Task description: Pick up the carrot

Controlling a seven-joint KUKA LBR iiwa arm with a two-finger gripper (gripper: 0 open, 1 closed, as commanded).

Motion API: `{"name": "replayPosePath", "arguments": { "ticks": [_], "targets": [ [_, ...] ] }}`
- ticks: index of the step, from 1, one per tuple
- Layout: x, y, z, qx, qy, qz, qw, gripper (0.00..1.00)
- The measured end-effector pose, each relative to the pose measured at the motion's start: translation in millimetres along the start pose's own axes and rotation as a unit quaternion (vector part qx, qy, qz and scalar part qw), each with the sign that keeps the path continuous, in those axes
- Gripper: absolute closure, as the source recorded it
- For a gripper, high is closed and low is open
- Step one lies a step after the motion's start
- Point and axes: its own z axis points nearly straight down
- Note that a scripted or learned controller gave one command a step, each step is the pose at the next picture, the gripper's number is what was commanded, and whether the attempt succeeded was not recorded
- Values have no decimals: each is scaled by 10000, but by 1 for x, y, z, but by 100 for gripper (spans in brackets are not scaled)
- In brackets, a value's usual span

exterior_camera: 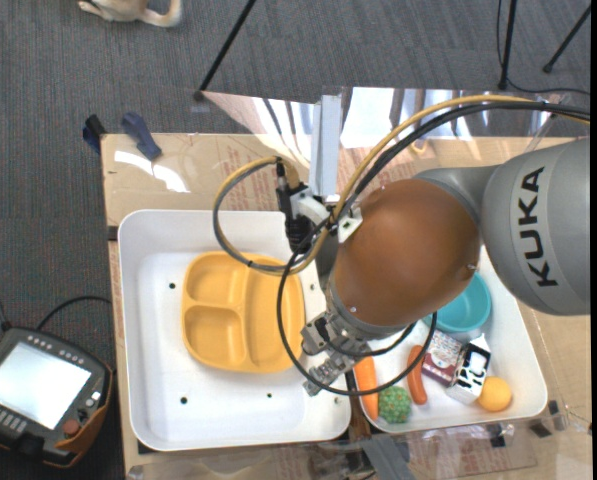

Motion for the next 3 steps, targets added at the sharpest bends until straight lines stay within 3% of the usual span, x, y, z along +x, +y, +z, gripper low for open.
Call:
{"name": "replayPosePath", "arguments": {
  "ticks": [1,2,3],
  "targets": [
    [-70,-27,59,-7,7,1301,9915,100],
    [-99,-42,39,13,6,1281,9918,100],
    [-138,-57,53,10,7,2589,9659,100]
  ]
}}
